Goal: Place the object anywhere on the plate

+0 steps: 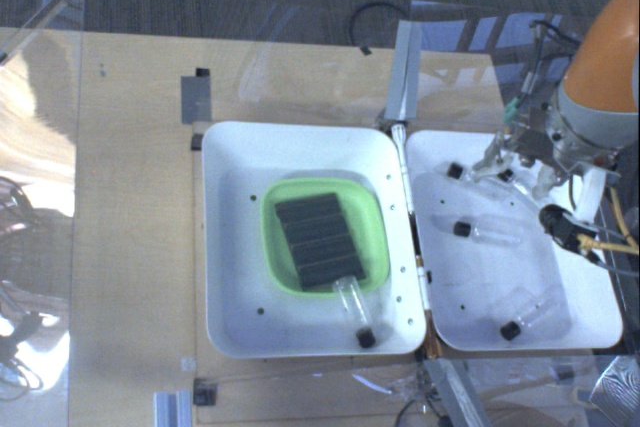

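One clear vial [354, 307] leans on the green plate's [375, 225] rim; the gripper's [520, 165] finger spread cannot be told.

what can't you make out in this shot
- Gripper, camera view: fingers blur against the right bin, so open or shut is unclear.
- Arm: cut off by the right edge.
- Clear tubes in the right bin: see-through, outlines faint.
- Tube by the green plate: unclear whether it rests on the rim.

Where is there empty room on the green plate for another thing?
The green plate is crowded: a dark block fills its middle and a clear tube lies over its near rim. Bare strips remain along its left and right edges.
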Controlling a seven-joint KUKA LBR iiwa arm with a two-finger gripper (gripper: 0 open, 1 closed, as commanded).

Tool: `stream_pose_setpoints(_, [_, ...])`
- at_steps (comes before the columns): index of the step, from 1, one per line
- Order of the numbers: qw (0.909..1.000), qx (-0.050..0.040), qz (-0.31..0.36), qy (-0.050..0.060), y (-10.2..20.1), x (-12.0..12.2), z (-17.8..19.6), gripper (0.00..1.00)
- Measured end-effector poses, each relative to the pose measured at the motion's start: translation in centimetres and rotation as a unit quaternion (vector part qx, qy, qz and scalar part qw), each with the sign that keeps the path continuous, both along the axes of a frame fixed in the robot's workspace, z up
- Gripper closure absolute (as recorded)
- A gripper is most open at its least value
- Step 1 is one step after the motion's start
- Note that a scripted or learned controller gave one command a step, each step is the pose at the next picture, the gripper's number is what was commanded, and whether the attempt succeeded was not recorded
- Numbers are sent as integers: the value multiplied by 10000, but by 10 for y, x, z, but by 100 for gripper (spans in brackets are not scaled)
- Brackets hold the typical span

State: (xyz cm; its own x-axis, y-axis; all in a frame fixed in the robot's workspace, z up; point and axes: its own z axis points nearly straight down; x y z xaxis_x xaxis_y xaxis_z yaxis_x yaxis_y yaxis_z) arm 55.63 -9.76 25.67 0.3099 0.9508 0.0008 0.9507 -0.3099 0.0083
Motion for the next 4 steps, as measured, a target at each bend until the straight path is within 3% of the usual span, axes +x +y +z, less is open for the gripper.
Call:
stream_pose_setpoints(1, [9987,-12,-512,-27,-76,37,181,0])
stream_pose_setpoints(2, [9989,-33,-459,-65,-74,39,192,100])
stream_pose_setpoints(3, [9976,12,-692,33,-37,89,-13,100])
stream_pose_setpoints(4, [9915,22,-1302,22,130,113,-31,100])
